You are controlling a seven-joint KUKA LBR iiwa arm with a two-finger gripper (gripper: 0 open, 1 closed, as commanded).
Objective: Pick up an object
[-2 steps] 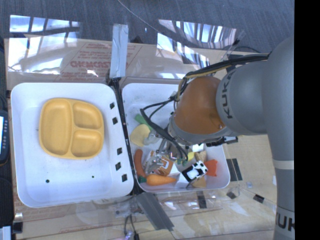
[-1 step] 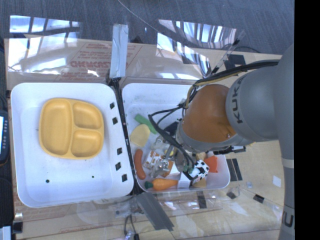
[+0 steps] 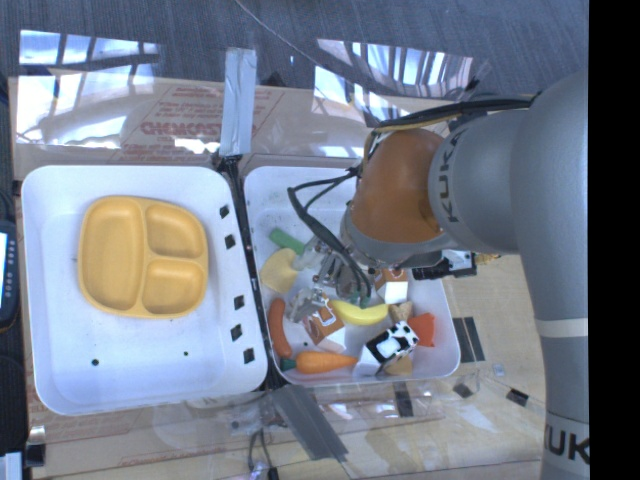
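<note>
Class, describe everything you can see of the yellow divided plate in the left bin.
The yellow divided plate looks like smooth matte plastic, rounded-square, with three compartments: one long section on its left, two smaller ones on its right. It lies flat, face up, in the upper middle of the left white bin, resting on the bin's floor. Nothing lies in it, and nothing else touches it.

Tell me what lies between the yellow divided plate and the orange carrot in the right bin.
In the camera view, between the yellow divided plate and the carrot lie bare left-bin floor and the two bins' adjoining walls.

Bench [image 3: 150, 123] bears two white bins side by side: left bin [image 3: 60, 368], right bin [image 3: 440, 358].
</note>
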